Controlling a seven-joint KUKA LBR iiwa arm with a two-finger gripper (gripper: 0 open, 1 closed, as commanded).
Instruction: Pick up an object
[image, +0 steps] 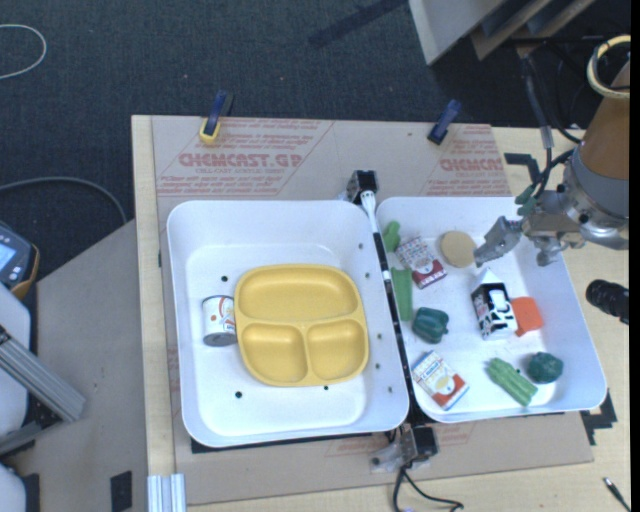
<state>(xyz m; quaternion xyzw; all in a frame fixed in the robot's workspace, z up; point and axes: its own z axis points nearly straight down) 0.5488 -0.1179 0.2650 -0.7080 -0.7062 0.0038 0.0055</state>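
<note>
Upper frame: you see a yellow-handled spring clamp (213, 119) and a blue spring clamp (444, 122) gripping the brown printed cardboard sheet (300, 160).

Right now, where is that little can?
The small can lies in the left bin, against the left edge of the yellow divided plate.

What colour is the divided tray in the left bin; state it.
Yellow: the divided tray, seen in the camera view.

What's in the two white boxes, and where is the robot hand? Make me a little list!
left bin: yellow divided plate, small can touching its left edge
right bin: green pepper, orange block, black-and-white carton, tan disc, other small items
gripper: above right bin's far side, holding nothing visible
</note>
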